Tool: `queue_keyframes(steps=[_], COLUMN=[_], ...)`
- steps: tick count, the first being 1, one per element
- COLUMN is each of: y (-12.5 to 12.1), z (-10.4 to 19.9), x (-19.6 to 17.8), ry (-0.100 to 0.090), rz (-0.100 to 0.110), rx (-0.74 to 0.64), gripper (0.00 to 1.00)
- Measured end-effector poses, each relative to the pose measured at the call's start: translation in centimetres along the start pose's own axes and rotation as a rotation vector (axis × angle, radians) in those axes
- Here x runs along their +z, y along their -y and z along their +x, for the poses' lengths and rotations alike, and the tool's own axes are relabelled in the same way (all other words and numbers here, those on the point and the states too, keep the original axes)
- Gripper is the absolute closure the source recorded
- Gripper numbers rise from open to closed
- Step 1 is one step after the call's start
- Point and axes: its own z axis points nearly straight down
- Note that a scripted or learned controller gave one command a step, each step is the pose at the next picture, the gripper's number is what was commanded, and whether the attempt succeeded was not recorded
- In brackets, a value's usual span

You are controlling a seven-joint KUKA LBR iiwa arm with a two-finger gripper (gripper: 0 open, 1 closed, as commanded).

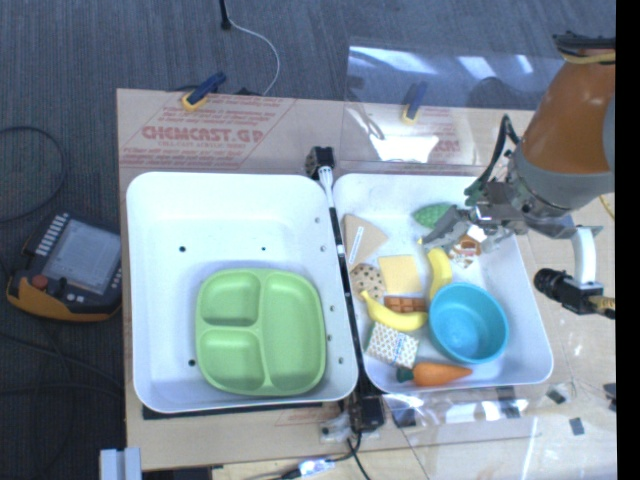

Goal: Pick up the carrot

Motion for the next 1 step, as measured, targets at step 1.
queue_keyframes(steps=[1], y=[0.54], z=[1.4], x=[15.5], ry=[0.001], rz=[-0.005], rx=[-0.086], gripper=[0.0])
